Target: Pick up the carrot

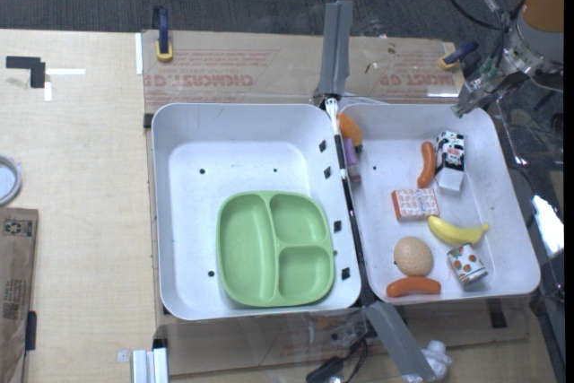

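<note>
Camera view is showing the arm point(543, 9) reaching in at the upper right, with its gripper point(470, 96) hanging over the back right corner of the right bin point(523, 233). Its tip is lying dark against the cables there, so I cannot tell whether it is open or closed, and nothing is appearing in its hold. The carrot point(350, 128), as I am judging it, is the short orange piece lying in the back left corner of that bin, touching the divider, with a purple item point(349, 161) just beside it toward the front. It is sitting well apart from the gripper, across the width of the bin. Two redder, sausage-like pieces, one point(427, 164) beside the milk carton point(450, 152) and one point(413, 286) in front of the egg point(413, 256), are looking similar and could be mistaken for it. A banana point(457, 230) is lying between them, and a green plate point(276, 248) is sitting in the left bin point(158, 193). The carrot is probably a light, stiff, smooth plastic toy, so it is likely to slip or roll under a pinch. Taking hold across its thickest part is looking best, though the divider is crowding one side, so closing along the wall's line instead of against it is seeming wiser.
</note>
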`<state>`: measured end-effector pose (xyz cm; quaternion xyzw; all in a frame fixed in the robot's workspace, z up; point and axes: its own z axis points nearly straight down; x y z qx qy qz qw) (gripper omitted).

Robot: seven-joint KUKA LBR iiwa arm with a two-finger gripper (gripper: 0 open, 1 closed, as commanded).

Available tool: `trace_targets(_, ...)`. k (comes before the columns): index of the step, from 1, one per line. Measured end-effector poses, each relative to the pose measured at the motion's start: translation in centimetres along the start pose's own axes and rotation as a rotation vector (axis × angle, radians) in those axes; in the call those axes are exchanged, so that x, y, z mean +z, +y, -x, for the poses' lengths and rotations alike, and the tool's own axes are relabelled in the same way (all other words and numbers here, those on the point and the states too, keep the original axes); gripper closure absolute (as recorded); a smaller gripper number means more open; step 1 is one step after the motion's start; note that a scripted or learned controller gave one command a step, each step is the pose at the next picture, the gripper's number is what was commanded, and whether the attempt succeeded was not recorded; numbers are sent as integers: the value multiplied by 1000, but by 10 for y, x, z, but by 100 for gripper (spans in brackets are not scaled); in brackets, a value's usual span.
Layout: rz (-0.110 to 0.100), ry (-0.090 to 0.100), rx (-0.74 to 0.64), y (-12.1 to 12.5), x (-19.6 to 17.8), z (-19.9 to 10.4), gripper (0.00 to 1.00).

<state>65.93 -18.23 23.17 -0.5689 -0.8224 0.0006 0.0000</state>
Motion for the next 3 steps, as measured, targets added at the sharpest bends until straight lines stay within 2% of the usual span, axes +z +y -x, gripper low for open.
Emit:
trace_targets(1, 1, 0, 44, 1, 50, -3, 100)
trace_targets(2, 0, 0, 304, -4, 65, 9, 100)
trace_targets(3, 2, -1, 164, -66, -16, 18, 100)
